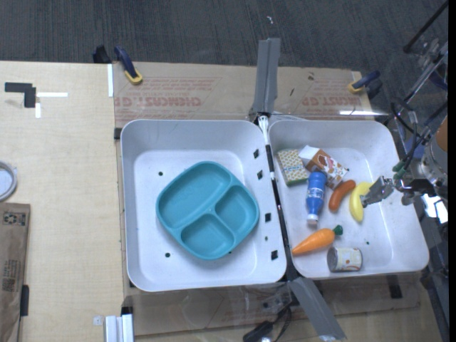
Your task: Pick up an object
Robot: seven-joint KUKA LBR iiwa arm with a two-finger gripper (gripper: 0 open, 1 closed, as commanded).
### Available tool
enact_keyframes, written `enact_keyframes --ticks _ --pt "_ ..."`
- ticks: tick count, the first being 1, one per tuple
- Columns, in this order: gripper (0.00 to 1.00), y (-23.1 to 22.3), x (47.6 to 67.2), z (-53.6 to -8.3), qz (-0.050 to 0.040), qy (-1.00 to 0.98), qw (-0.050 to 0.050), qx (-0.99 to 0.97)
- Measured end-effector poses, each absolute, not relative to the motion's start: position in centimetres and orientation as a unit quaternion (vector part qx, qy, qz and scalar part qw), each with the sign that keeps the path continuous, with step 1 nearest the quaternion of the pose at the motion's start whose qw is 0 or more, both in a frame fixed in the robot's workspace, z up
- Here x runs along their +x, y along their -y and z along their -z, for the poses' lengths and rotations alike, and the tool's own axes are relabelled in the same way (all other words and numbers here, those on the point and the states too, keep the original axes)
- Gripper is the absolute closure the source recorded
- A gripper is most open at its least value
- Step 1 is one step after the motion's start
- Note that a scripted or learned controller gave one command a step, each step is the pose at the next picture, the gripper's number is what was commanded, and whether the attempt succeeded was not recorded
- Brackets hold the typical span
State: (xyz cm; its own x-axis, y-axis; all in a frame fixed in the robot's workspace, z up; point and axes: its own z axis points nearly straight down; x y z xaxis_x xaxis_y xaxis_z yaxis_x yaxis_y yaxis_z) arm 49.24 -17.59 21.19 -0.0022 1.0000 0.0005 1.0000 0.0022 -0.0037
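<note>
1. The gripper sits just beside the yellow banana in the right bin.
2. I cannot tell its grip.
3. Go down slowly, right over the banana.

We see the arm reaching in from the right edge, low over the right side of the scene. Its gripper points left, tilted slightly toward the near side. The metal fingers are small and blurred, and we cannot judge the gap between them.
</note>
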Motion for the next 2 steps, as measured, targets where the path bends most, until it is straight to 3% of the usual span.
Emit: enact_keyframes --ticks 1,2 --pt "0.00 17.3 55.2 -9.4 -0.0007 0.713 0.000 -0.701" --pt "0.00 14.0 55.4 -9.1 -0.0009 0.736 0.001 -0.677"
